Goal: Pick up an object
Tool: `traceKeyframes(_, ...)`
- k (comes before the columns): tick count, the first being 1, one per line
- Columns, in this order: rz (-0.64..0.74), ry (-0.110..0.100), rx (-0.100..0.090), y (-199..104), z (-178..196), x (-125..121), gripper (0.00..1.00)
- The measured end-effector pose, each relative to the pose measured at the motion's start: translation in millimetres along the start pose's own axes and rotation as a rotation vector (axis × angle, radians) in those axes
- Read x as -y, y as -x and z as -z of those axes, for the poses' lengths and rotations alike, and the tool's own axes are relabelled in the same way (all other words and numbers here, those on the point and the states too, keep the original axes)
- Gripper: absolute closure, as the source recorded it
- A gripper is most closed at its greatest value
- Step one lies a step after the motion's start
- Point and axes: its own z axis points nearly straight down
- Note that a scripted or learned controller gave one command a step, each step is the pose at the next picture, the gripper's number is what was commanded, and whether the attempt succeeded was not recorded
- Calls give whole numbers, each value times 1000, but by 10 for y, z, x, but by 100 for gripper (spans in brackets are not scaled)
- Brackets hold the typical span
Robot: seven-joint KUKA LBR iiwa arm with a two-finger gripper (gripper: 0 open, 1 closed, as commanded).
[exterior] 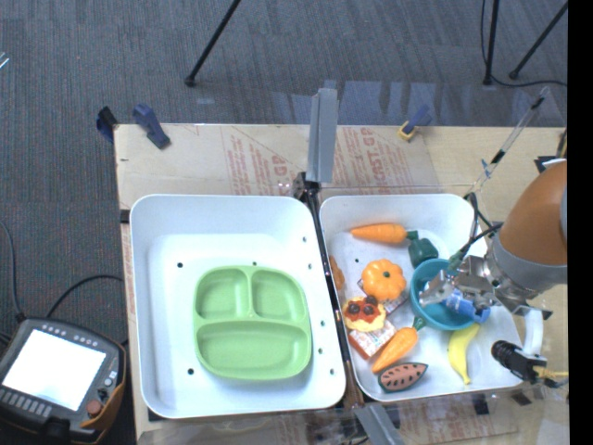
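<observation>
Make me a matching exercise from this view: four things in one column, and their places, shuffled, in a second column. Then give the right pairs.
Things:
1. green divided plate
2. banana
3. watermelon slice
4. small pumpkin

Places:
A. near the front rim of the right bin, beside a carrot
B. in the left bin, near its middle
C. in the right bin, just left of the blue bowl
D. in the right bin, just below the blue bowl and the gripper

Pairs: 1-B, 2-D, 3-A, 4-C

Glossy green plastic plate [252, 327], matt carpet [93, 44]
</observation>
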Motion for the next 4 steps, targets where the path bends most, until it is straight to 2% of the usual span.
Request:
traceKeyframes(1,-175,12,4,-107,-180,-209,0)
traceKeyframes(2,-600,-1,7,-366,-237,-513,0)
traceKeyframes(3,-596,-9,5,-391,-152,-505,100)
traceKeyframes(4,-940,-20,8,-1359,652,-591,100)
